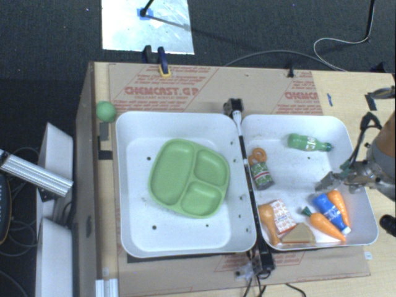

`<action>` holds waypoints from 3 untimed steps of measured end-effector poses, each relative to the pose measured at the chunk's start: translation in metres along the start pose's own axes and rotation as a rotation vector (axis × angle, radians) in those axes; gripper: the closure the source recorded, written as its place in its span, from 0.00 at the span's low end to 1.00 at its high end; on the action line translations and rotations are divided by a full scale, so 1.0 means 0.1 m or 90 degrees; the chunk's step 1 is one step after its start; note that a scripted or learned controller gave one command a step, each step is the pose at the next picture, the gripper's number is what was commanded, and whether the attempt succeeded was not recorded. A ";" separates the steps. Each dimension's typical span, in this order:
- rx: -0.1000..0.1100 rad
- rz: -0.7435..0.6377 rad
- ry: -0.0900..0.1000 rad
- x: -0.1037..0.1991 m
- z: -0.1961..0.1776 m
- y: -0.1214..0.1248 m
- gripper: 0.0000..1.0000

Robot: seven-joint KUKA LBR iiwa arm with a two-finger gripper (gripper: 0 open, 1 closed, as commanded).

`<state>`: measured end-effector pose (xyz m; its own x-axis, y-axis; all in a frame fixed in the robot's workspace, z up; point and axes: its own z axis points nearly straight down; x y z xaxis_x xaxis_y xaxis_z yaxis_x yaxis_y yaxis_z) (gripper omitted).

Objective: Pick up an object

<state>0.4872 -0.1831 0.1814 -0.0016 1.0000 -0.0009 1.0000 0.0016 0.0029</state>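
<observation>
Toy foods are crowded into the right bin (346, 129), presumably as grasp targets; the green divided plate (189, 178) is kept alone in the left bin (133, 228). At the right bin's three o'clock edge the pincer (343, 181) is poised just above a blue bottle (328, 208) and carrots (327, 224). Its opening cannot be told; nothing is seen held.

Matt green plastic tray (189, 178)

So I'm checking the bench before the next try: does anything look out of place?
A green ball sits on the bench beyond the left bin's far left corner, outside both bins. The other items lie in the bins.
</observation>
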 end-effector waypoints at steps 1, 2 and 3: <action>0.003 0.001 0.000 -0.24 0.95 -0.02 0.00; 0.000 0.000 0.000 -0.23 0.84 -0.01 1.00; -0.001 -0.003 0.001 0.52 0.03 0.55 1.00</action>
<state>0.5424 -0.1310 0.1780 -0.0057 1.0000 0.0007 1.0000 0.0057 0.0050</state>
